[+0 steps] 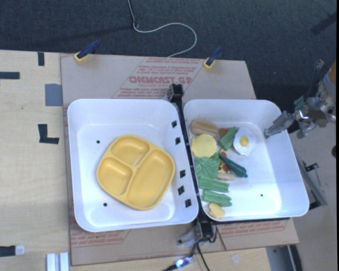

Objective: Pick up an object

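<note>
My claw [282,126] hangs at the right edge of the right bin [282,193], above its rim, and I cannot tell whether it is open or closed; nothing shows in its grip. The things to pick lie heaped along that bin's left side: a fried egg [243,143] nearest me, a yellow round piece [204,146], what looks like a brown sausage [203,127] at the far end, green leafy pieces [209,171] and a small yellow bit [216,210] at the near end. The left bin [85,168] holds a yellow divided plate [136,171], well apart from me. Both bins sit on a cardboard sheet [152,78] on the tabletop [22,151].
</note>
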`<state>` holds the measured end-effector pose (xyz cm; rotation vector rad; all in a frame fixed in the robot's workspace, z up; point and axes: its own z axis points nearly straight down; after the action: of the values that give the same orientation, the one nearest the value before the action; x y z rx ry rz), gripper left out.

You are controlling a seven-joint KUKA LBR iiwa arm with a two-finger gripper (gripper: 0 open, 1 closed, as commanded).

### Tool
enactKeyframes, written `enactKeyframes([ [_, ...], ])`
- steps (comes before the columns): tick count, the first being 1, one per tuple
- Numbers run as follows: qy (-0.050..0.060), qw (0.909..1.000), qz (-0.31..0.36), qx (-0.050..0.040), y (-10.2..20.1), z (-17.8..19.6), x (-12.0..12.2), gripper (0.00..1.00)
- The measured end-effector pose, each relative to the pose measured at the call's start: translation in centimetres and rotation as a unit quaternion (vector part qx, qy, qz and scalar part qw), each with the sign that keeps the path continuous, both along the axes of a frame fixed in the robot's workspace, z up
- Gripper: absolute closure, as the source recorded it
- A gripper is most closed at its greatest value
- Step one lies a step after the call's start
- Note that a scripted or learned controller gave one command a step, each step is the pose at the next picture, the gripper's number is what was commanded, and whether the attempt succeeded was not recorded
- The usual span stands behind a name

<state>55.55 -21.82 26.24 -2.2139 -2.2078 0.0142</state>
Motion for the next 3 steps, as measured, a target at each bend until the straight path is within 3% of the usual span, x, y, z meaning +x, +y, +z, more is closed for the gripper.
enactKeyframes([
  [1, -0.005, 1.0000, 0.002, -0.0014, 0.1, 0.6, 0.2, 0.00],
  [3, -0.004, 1.0000, 0.002, -0.0011, 1.6, -9.7, -0.8, 0.00],
])
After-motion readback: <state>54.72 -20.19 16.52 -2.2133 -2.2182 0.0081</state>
